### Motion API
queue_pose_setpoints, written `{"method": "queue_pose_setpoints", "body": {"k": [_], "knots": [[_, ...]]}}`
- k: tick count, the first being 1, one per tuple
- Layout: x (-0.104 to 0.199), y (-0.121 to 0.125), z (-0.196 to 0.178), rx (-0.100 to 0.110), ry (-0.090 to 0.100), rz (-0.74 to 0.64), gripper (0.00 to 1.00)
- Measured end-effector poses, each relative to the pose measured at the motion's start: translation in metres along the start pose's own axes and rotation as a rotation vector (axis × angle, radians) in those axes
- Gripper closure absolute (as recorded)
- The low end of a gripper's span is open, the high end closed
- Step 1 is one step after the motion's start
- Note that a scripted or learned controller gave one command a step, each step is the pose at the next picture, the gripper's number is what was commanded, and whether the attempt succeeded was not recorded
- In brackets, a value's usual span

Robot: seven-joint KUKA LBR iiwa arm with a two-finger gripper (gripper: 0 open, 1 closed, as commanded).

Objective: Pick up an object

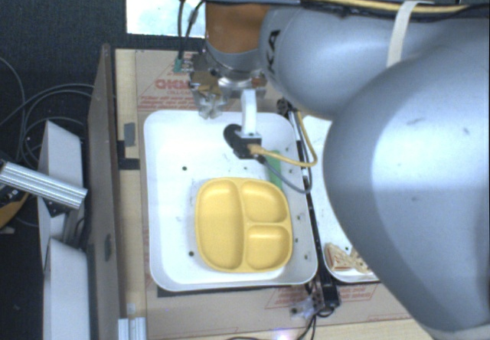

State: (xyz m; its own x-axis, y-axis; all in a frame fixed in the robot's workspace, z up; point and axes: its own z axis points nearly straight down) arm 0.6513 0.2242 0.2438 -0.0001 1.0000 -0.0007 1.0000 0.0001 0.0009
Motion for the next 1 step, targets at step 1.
{"method": "queue_pose_setpoints", "body": {"k": [1], "knots": [[0.0008, -0.0003, -0.001, -0.001, 0.0, -0.002, 0.0]]}}
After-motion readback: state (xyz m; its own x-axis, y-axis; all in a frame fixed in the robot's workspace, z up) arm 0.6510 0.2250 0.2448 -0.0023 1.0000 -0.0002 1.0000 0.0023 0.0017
